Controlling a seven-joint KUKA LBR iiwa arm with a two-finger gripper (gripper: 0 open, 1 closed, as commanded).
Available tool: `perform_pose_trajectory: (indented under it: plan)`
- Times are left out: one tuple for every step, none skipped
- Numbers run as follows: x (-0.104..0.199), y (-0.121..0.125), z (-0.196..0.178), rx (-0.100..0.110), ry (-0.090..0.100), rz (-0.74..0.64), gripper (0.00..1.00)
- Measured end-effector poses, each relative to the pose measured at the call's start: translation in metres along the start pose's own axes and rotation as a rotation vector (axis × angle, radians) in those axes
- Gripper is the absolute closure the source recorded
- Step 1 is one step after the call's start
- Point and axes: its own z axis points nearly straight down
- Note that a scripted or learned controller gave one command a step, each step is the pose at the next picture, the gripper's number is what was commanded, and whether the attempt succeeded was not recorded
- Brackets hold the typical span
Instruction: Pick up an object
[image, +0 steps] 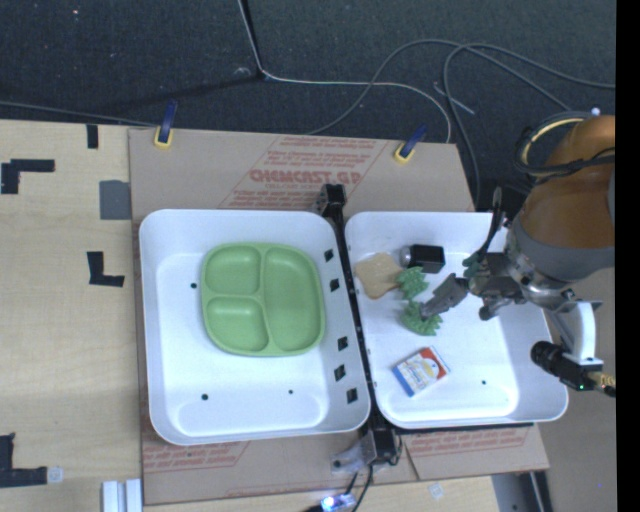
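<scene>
small blue-and-white card box (420, 371) lies nearest, flat on the floor of the right bin (500, 400), toward its front. left bin (165, 330) sits beside it, rims touching along the middle, with a green divided plate (264, 298) lying flat in its centre, three compartments. mid right bin: green leafy plastic toy (417, 300), upper part near a tan flat piece (377, 274), lower part just under the end effector (440, 299). the end effector reaches in from the right, low over the bin, its tip right at the green toy, looks like touching it; can't tell whether the fingers are spread or pressed together, too dark and blurred, and no object clearly between them. grey arm with orange band (565, 190) hangs over the right bin's right rim. further back a small black block (427, 256) sits near the bin's far wall, just beside the tan piece and the toy's top. both bins rest on a cardboard sheet (300, 170) on the wooden counter (60, 200). farthest, cables (330, 82) run over dark carpet.
</scene>
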Motion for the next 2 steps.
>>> perform_pose_trajectory:
  plan:
    - [0.0, 0.002, -0.004, -0.009, -0.001, -0.002, 0.0]
    - [0.009, 0.0, 0.044, -0.005, -0.001, -0.002, 0.0]
